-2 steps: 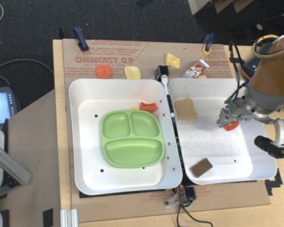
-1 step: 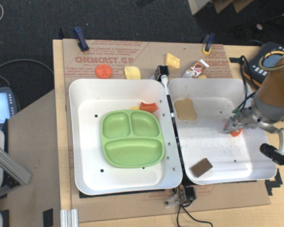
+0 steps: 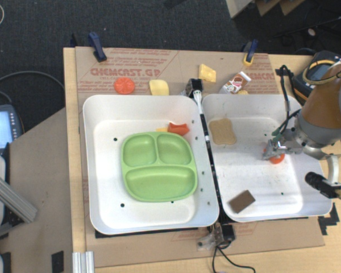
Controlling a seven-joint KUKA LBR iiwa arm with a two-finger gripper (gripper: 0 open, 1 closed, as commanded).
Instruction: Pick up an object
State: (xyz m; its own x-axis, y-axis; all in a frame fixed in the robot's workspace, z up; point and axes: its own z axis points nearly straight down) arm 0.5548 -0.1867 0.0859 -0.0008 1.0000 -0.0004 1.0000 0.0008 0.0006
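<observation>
Fingers of the gripper (image 3: 274, 151) sit low in the right bin (image 3: 256, 209), right at a small red-orange object (image 3: 278, 158); whether they are spread or closed I cannot tell, since the metal tip is too small and blurred, and I cannot confirm that anything lies between them. Step in hand, as I judge it: the descent onto a chosen item, with the grasp itself not yet shown. Next move, by my reading: close squarely on the red-orange piece, then lift straight up and check that it comes along; it looks small and round, so it may slip or roll. Other contents, right bin: a tan flat square (image 3: 222, 132) near the back left, well apart from the gripper; a brown block (image 3: 241, 201) near the front edge. Left bin (image 3: 96, 169): a green divided plate (image 3: 158, 166), with an orange piece (image 3: 179, 128) just behind it. On the desk (image 3: 77, 152) behind the bins: a red-orange disc (image 3: 124, 85), two yellow pieces (image 3: 158, 87) (image 3: 207, 72), a small printed packet (image 3: 236, 83). Obstructions: none close around the target; the bin's right wall and the arm's own cables (image 3: 285, 104) lie near the wrist.
</observation>
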